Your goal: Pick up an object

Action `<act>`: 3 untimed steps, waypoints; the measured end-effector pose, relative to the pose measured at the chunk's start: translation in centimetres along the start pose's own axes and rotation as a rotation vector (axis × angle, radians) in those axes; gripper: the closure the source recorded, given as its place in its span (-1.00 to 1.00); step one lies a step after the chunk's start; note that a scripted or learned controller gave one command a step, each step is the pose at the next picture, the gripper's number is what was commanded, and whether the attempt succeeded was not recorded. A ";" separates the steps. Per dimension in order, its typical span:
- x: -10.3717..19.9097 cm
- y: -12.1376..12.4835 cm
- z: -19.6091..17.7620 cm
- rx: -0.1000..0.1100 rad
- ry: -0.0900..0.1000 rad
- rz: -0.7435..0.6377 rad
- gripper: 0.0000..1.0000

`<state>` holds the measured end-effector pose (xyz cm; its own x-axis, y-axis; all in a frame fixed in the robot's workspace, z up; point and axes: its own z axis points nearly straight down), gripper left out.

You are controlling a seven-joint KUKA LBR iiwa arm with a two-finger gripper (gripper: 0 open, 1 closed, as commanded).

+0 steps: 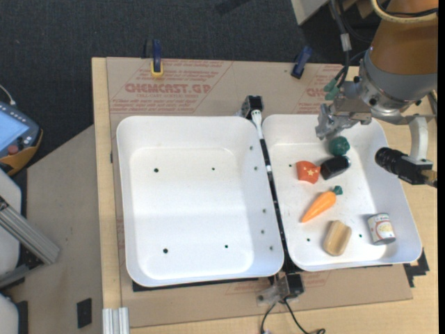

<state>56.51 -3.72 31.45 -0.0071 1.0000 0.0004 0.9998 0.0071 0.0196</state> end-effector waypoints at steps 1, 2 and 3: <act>6.4 -3.3 -5.1 0.014 0.001 0.000 1.00; 10.5 -5.7 -8.1 0.015 0.002 0.001 1.00; 8.9 -8.6 -3.4 0.027 -0.001 0.009 1.00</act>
<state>47.76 5.12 34.64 0.0024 1.0000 -0.0007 1.0000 -0.0024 -0.0074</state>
